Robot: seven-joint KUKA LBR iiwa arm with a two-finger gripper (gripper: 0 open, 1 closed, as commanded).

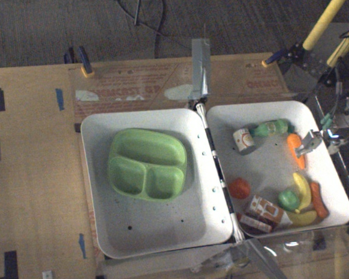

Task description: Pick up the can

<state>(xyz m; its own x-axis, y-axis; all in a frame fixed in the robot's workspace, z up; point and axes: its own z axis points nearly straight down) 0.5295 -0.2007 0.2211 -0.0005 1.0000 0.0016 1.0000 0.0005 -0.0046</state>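
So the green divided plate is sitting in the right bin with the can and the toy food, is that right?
Not quite. The camera view shows the green divided plate in the left bin; the can and toy food are in the right bin.

Quick count: two white bins on the bench, left bin (103,232) and right bin (263,114). One green divided tray (146,163) in the left. In the right: one can (244,140) at about 11 o'clock, one green bottle (270,128), one carrot (295,149), two bananas (303,187), one green pepper (288,199), one red tomato-ish thing (240,188) and one brown carton (262,212) at 7.
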